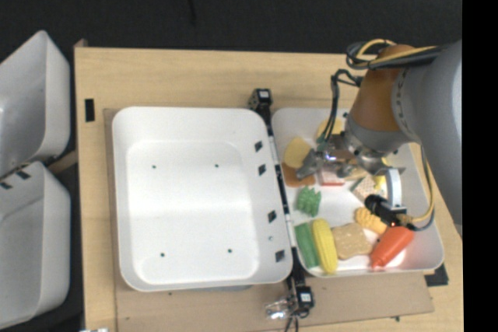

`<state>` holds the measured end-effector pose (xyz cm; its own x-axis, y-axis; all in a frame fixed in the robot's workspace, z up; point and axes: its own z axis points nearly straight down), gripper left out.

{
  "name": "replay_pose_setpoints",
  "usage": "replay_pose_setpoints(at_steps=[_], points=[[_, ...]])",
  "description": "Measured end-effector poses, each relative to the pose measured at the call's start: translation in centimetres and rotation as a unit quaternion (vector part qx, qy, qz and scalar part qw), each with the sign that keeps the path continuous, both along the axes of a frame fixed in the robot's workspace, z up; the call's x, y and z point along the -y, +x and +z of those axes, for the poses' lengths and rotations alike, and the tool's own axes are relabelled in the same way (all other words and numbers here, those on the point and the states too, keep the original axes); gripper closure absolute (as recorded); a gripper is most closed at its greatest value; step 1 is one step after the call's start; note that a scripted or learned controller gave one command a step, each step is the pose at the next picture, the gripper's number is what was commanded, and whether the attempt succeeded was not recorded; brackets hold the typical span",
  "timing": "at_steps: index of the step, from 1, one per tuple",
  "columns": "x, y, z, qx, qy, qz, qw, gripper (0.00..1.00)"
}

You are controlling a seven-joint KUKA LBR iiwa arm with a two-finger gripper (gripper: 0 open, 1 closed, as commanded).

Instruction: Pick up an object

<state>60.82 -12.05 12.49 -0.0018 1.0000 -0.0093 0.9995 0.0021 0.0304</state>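
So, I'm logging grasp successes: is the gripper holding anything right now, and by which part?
It cannot be told. The gripper is low in the right bin, beside a yellow toy, and the arm hides any hold.

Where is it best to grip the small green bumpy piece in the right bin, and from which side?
Probably across its middle, coming straight down from above. The green bumpy piece is small and compact, with bare floor of the right bin on its right and a gap to the yellow corn below.
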Motion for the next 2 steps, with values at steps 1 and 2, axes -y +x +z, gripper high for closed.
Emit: replay_pose_setpoints(at_steps=[1, 2], points=[[-0.4, 1.8, -0.3, 0.001, 0.0005, 0.000, 1.0000, 0.00], [-0.7, 2.9, -0.3, 0.002, 0.0004, 0.000, 1.0000, 0.00]])
